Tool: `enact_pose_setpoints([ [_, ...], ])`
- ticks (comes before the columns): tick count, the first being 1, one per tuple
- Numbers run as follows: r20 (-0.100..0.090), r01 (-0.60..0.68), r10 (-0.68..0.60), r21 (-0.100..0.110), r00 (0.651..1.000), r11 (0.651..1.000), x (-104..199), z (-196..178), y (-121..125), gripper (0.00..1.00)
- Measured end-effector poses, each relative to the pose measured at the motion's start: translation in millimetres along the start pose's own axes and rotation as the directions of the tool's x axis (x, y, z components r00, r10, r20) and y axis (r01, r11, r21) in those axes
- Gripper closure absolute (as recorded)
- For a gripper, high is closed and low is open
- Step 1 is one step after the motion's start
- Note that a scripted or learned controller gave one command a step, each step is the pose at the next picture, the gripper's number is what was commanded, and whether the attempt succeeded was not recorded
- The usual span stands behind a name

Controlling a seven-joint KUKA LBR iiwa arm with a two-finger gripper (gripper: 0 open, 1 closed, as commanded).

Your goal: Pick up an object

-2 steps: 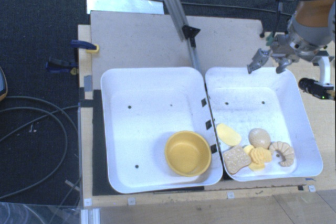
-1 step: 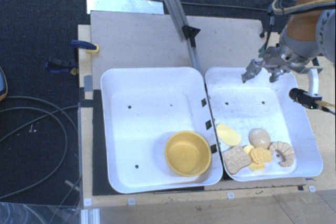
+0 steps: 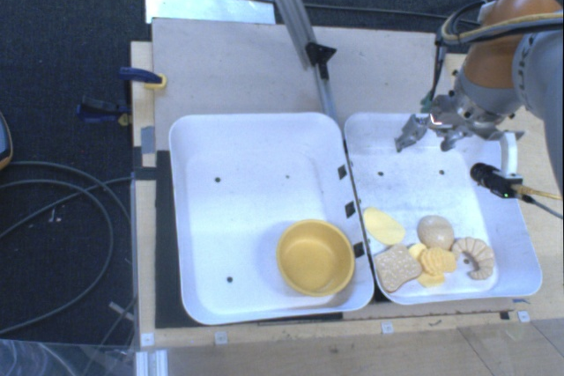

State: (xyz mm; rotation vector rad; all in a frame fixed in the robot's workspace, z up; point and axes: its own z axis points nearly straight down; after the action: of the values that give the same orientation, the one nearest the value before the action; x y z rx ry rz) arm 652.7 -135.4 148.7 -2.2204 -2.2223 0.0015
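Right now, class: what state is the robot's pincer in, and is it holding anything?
Pincer: open, holding nothing, above the far end of the right bin.

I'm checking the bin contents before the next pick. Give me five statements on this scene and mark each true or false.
1. The yellow bowl sits in the left bin. True.
2. The food pieces lie in the left bin. False: they lie at the right bin's near edge.
3. The hand hangs over the right bin's far end. True.
4. The hand holds the croissant. False: the croissant lies in the bin.
5. The bowl is upside down. False: it opens upward.
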Motion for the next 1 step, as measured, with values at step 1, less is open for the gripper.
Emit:
enact_pose_setpoints([
  [1,0.0,0.0,0.0,0.001,1.0,1.0,0.5,52.1,-0.1,0.0],
])
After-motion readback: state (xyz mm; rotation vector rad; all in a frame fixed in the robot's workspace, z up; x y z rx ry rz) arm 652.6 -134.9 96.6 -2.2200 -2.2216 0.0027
